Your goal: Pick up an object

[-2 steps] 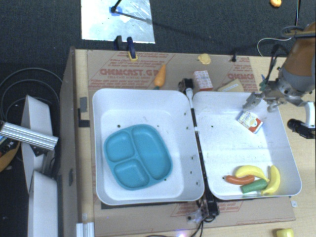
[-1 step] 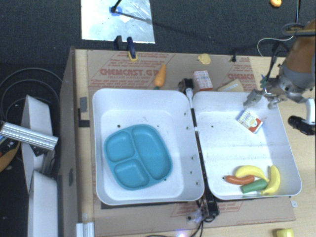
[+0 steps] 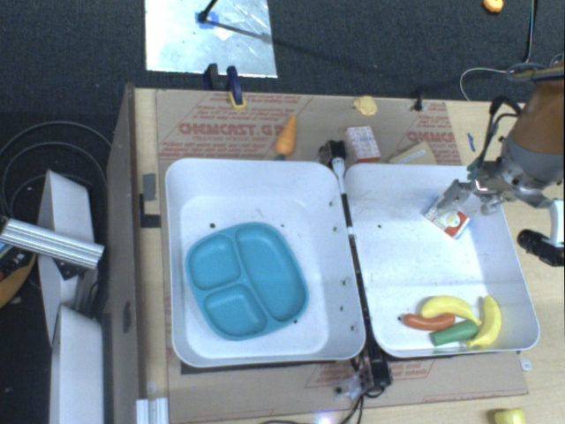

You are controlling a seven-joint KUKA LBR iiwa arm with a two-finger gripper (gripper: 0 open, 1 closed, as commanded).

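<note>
My gripper [image 3: 461, 203] hangs over the upper middle of the right bin [image 3: 388, 263], at the end of the grey arm with its orange band [image 3: 540, 122]. A small white packet with a red patch [image 3: 452, 223] sits right at the gripper's tip, touching or just beneath it. In the bin's lower right corner lie two yellow bananas [image 3: 487, 321], an orange-red sausage-shaped piece [image 3: 428, 321] and a green piece [image 3: 455, 332], packed close together.
The left bin [image 3: 185, 193] holds a blue divided plate [image 3: 245, 279]. Behind the bins on the cardboard lie an orange carrot-like piece [image 3: 285, 136], a small pink-white box [image 3: 362, 143] and a flat pale item [image 3: 413, 155]. Cables run at the right.
</note>
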